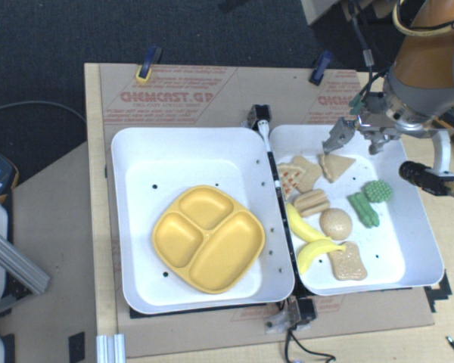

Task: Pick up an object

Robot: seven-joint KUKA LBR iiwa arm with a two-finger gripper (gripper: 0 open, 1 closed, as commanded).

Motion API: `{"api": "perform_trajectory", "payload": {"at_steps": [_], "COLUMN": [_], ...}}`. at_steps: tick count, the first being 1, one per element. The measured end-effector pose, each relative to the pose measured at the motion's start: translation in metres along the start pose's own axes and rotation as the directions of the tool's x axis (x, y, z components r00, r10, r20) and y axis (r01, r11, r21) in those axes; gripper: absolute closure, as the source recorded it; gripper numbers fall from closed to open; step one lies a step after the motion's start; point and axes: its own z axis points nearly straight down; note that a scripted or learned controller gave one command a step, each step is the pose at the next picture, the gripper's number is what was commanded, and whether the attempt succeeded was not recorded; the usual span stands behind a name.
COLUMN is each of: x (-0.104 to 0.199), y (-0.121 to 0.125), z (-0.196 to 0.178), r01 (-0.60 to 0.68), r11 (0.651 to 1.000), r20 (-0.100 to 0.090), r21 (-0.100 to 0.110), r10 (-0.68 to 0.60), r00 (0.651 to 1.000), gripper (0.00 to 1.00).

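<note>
While the arm reaches in from the right, its gripper [357,136] hangs over the far part of the right bin [424,255], with the fingers spread apart and nothing between them. One finger [338,137] points down toward the left, just above a tan wedge-shaped toy slice [335,165] that lies near the bin's far wall; whether it touches the slice cannot be told.

The right bin is crowded with toy food. Left of the wedge lies a waffle-like piece [289,178] against a pale bread-like piece [308,172]. Below these sits a small hot-dog bun [312,202], and beside it a round beige roll [336,224]. Two yellow bananas [309,237] lie along the bin's left side, the nearer one touching a tan toast slice [349,262] at the near edge. To the right, a green pea pod [362,209] lies just beside a green broccoli head [378,192], both well apart from the gripper.

The left bin [136,165] holds a yellow divided plate [209,238] with three compartments. Both bins sit on a cardboard sheet [181,93] held by blue clamps [147,63] at the far edge. A black clip [259,116] sits where the two bins meet at the far side.
</note>
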Motion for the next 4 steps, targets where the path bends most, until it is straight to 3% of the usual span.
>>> {"api": "perform_trajectory", "payload": {"at_steps": [1, 2, 3, 4], "x": [-0.056, -0.019, -0.022, 0.035], "y": [-0.027, -0.106, -0.102, -0.09], "z": [0.161, 0.151, 0.141, 0.026], "r01": [-0.006, -0.002, -0.004, 0.007], "r11": [1.0, 1.0, 1.0, 1.0], "r20": [0.004, 0.005, 0.01, 0.0], "r21": [0.0, -0.011, -0.017, -0.013], "r10": [0.006, 0.002, 0.004, -0.007], "r00": [1.0, 1.0, 1.0, 1.0], "gripper": [0.0, 0.0, 1.0, 1.0]}}
